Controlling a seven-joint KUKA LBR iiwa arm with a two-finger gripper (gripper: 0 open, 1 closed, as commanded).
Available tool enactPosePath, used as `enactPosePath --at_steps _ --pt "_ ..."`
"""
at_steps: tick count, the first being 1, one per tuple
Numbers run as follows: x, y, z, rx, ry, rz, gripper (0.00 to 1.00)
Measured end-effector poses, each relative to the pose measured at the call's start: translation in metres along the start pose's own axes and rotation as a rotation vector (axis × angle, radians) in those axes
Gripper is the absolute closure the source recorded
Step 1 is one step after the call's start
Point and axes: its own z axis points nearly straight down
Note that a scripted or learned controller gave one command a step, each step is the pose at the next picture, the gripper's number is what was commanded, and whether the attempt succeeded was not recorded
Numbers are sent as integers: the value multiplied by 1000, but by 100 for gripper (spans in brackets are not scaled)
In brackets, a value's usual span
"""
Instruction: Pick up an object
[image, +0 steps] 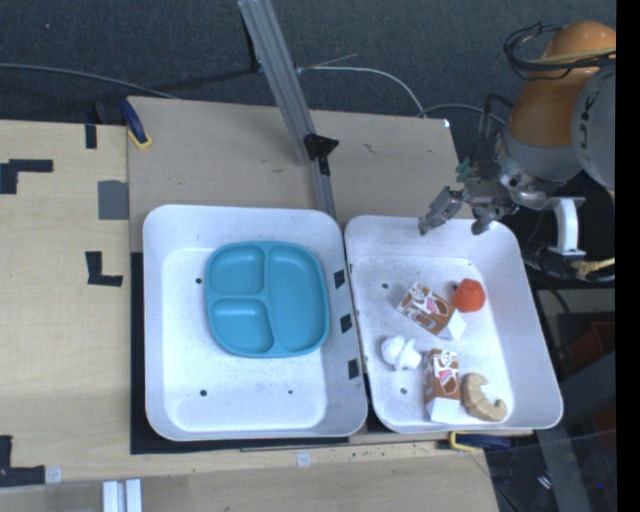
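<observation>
My gripper (458, 219) hangs over the far rim of the right bin (520, 300), open, with nothing between its fingers. Below it in that bin lie a small red-orange ball (469, 295), a brown and white packet (427, 307), a second similar packet (442, 376), a small white piece (400, 351) and a tan curved piece (484, 398). All of them rest on the bin floor, apart from the gripper.
The left bin (180, 330) holds a blue divided plate (267, 298). A grey metal pole (290, 90) slants down to the seam between the bins. The arm's orange band (560, 100) is at the upper right, with cables beside it.
</observation>
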Motion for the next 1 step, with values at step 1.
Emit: enactPosePath --at_steps 1 --pt "0 0 0 0 0 0 0"
